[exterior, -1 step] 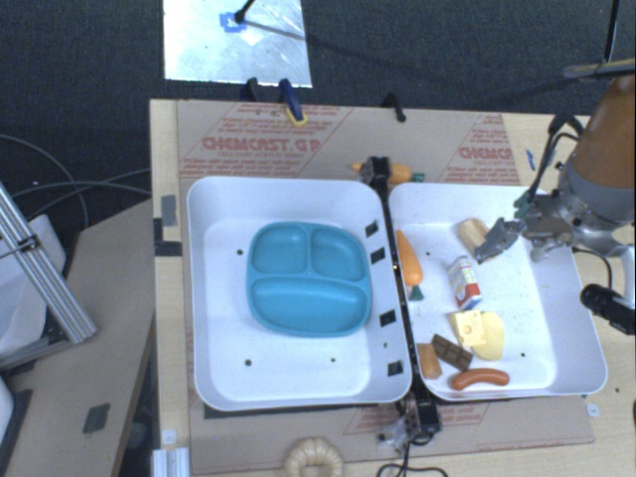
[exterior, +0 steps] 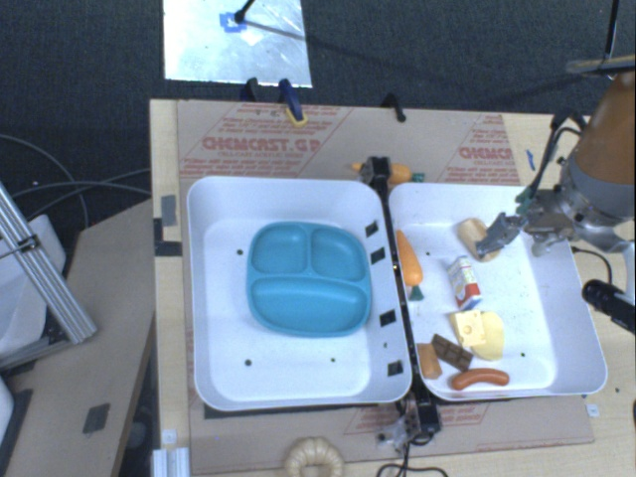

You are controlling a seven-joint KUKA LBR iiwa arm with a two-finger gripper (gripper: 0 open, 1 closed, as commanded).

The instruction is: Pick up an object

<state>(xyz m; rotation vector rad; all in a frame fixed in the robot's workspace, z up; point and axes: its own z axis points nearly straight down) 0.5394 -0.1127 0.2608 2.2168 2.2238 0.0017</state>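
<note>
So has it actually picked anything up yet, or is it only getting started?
Nothing looks picked up yet. The gripper hangs low in the right bin, right by a tan piece, but no item shows between its fingers. The carrot, carton and sausage lie in the bin. Grasping and lifting remain.

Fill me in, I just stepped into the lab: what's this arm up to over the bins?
The arm's end effector is over the right bin, right beside a tan bread-like piece near the back. It isn't clear that it holds anything. Toy food lies in that bin: a carrot, a small carton, a yellow cheese wedge, a chocolate piece and a sausage. The left bin holds a blue divided plate.
</note>
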